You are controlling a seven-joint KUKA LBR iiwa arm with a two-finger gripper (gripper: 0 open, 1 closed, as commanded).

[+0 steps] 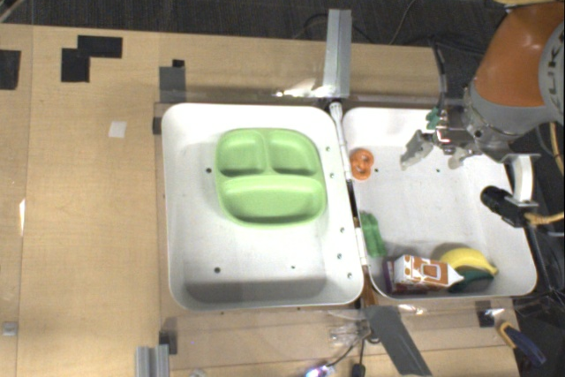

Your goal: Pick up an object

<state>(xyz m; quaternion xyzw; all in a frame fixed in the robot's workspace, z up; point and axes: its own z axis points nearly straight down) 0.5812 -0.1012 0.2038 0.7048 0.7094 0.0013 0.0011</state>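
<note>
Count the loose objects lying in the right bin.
4. An orange round piece at the left wall, a green item below it, a small carton at the near wall, and a banana beside it. Something dark under the banana may be another.

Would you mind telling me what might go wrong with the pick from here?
The pincer is above a bare stretch of the right bin, so closing here would likely grab nothing. The banana and brown carton are packed together against the front wall, so a grasp there may nudge both. The orange ring and green item lie by the dividing wall, leaving little finger room.
</note>
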